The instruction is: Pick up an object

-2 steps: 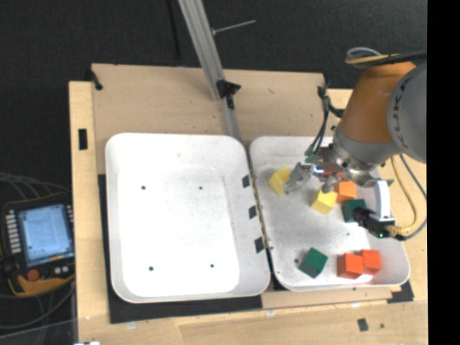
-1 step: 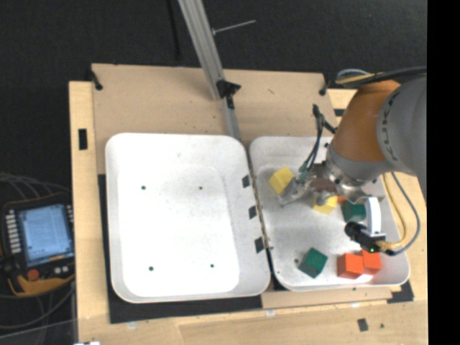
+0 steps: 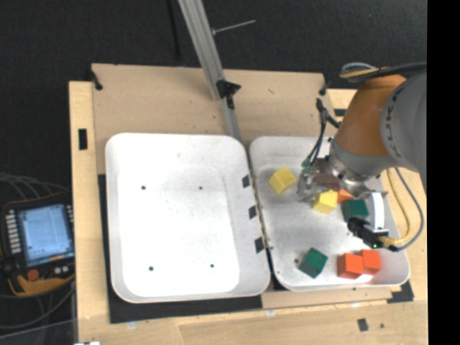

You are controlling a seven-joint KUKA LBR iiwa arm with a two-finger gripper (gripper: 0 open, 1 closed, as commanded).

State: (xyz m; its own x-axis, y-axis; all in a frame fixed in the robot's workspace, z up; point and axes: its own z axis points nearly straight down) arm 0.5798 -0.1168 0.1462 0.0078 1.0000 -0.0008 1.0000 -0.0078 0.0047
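Observation:
The right bin point(image 3: 287, 157) holds several small blocks. A yellow block point(image 3: 282, 181) lies near its upper left. A second yellow block point(image 3: 325, 202) sits just below my gripper point(image 3: 310, 187), which hangs low over the bin between the two yellow blocks. A dark green block point(image 3: 353, 209) lies to the right of that, partly under the wrist. Another green block point(image 3: 313, 262) rests near the bin's front, and two orange blocks point(image 3: 359, 263) sit together at the front right. The arm's wrist covers the fingers from above.
The left bin point(image 3: 176, 214) stands beside the right one, with a metal pole point(image 3: 205, 42) slanting up from between them at the back. A handheld control pendant point(image 3: 39, 236) lies off the bench to the left. Cables point(image 3: 402, 214) hang by the right bin's edge.

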